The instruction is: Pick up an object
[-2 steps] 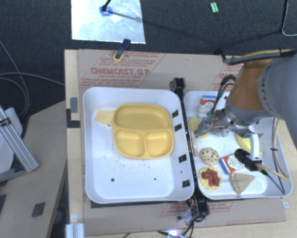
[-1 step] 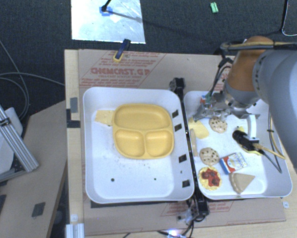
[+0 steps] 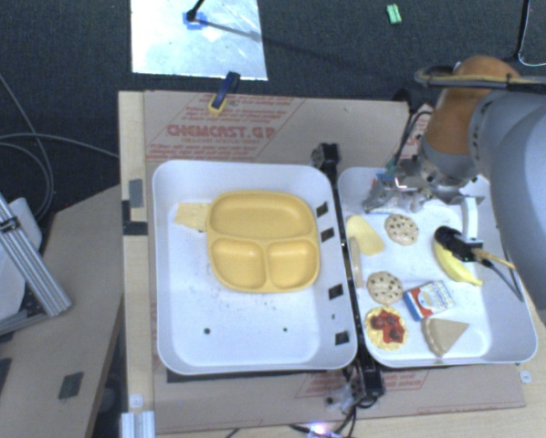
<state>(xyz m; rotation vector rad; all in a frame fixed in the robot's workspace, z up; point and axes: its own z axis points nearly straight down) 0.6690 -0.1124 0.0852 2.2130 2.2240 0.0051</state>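
The right bin [image 3: 519, 336] holds several toy foods. A cookie [image 3: 402, 228] lies near its back, and a second cookie [image 3: 383, 286] sits lower down. A pale yellow slice [image 3: 364, 235] rests by the left wall. A banana [image 3: 457, 261] with a dark tip lies at the right. At the front are a small pizza [image 3: 387, 328], a red and white carton [image 3: 428, 299] and a tan wedge [image 3: 445, 335]. My gripper [image 3: 389, 192] hangs low over the bin's back left corner, just behind the upper cookie, with nothing visibly held.
The left bin [image 3: 177, 336] holds a yellow divided tray [image 3: 260, 241] and a flat pale yellow piece [image 3: 192, 215] beside it. The grey arm [image 3: 519, 162] and its orange band [image 3: 456, 117] cover the right bin's back right. A black hinge strip [image 3: 339, 245] runs between the bins.
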